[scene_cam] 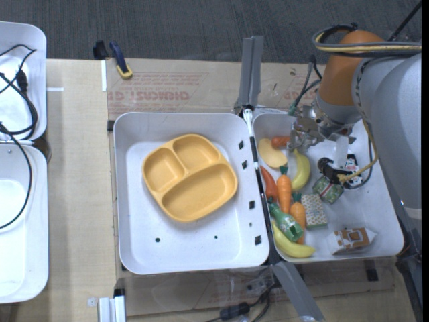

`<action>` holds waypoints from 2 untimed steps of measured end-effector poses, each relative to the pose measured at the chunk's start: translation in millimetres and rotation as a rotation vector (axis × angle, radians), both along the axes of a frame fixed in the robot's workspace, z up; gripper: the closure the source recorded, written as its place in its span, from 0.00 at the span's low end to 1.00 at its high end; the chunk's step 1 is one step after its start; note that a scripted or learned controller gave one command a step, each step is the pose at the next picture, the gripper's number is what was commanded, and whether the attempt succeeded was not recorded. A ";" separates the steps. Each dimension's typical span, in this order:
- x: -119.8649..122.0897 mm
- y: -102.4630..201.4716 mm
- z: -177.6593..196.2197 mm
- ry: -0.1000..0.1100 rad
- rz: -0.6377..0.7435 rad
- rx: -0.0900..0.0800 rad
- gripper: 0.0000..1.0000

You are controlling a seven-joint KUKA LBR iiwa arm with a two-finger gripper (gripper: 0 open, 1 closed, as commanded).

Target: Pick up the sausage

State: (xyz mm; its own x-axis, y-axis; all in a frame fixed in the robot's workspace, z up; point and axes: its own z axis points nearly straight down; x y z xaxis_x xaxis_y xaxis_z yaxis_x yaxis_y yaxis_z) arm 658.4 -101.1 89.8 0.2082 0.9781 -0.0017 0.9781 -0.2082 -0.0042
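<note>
arm: the grey arm (392,106) reaches in from the right and is bent down over the back of the right bin (385,210), with its orange band above the wrist.
gripper: the gripper (299,139) hangs low near the bin's back left corner, just above the upper end of a banana (301,171) and beside a pale apple slice (271,153).
fingers: cannot tell - the wrist and cables hide the tips, so whether they are spread or closed is unclear.
sausage: the likeliest candidate is the reddish, elongated piece (268,182) lying along the bin's left wall, just beside a carrot (284,193) - partly tucked under its neighbours, so the identification is a judgement.
clutter: a second banana (293,244), a green bottle (287,223), a speckled block (314,210) and a small box (350,240) crowd the same bin, packed close so little stands free.
left bin: a yellow divided plate (190,176) lies in the left bin (134,247), well apart from the gripper.
step: reaching in, nothing seen held; the wall and the carrot leave little room for a clean grasp.
</note>
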 end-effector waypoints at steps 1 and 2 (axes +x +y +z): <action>-0.3 1.0 -0.2 0.000 -0.303 -0.001 0.00; 0.2 2.2 0.3 -0.002 -0.537 -0.002 0.00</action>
